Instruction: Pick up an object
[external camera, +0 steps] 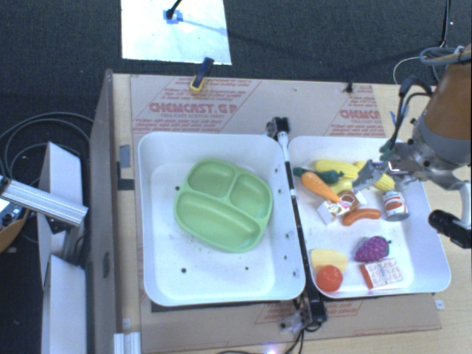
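Near row, right bin (442, 268): tomato (330, 277), yellow wedge (329, 258), red-and-white box (382, 273), purple grapes (372, 248).
Middle row: sausage (361, 215), small white carton (333, 209), can (394, 205), all close together.
My gripper (371, 175): poised above the bin's far half, just over the corn cob (336, 170); jaw state cannot be told, nothing visibly between them.
Beside me: carrot (319, 186), lying at a slant.
Left bin (158, 220): green divided plate (223, 204).
Far: cardboard bench sheet (221, 105).
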